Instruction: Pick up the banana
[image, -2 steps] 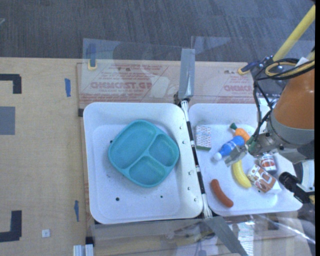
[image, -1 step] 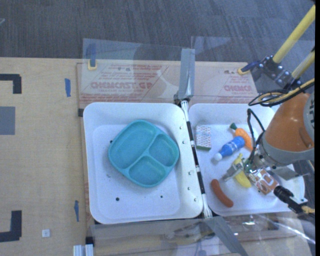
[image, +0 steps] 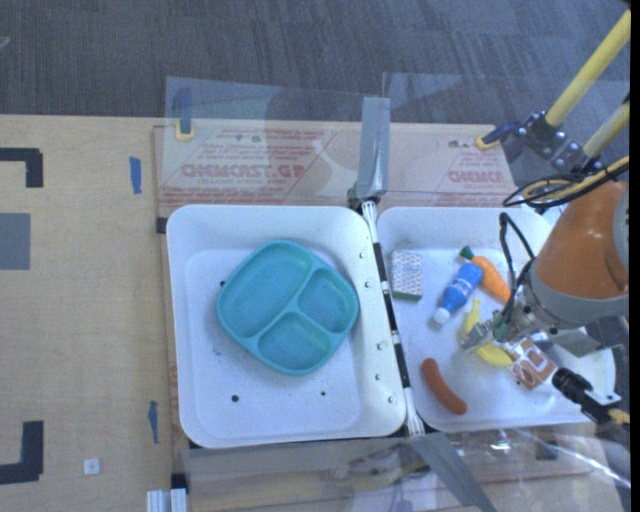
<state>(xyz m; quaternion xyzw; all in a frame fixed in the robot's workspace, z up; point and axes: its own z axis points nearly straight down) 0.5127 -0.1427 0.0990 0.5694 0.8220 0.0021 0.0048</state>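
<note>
The yellow banana (image: 471, 319) lies in the right bin (image: 430, 235), right of its middle. One end shows above the gripper, and a second yellow bit (image: 494, 354) shows below it. My gripper (image: 484, 336) is low over the banana's middle and covers that part. The grey arm with its orange band (image: 590, 250) comes in from the right over the bin's edge.
The right bin also holds a blue bottle (image: 456, 292), an orange carrot (image: 490, 278), a red sausage (image: 443, 386), a small patterned box (image: 406, 275) and an orange-and-white packet (image: 531, 363). A teal divided plate (image: 288, 306) lies in the left bin (image: 200, 390).
</note>
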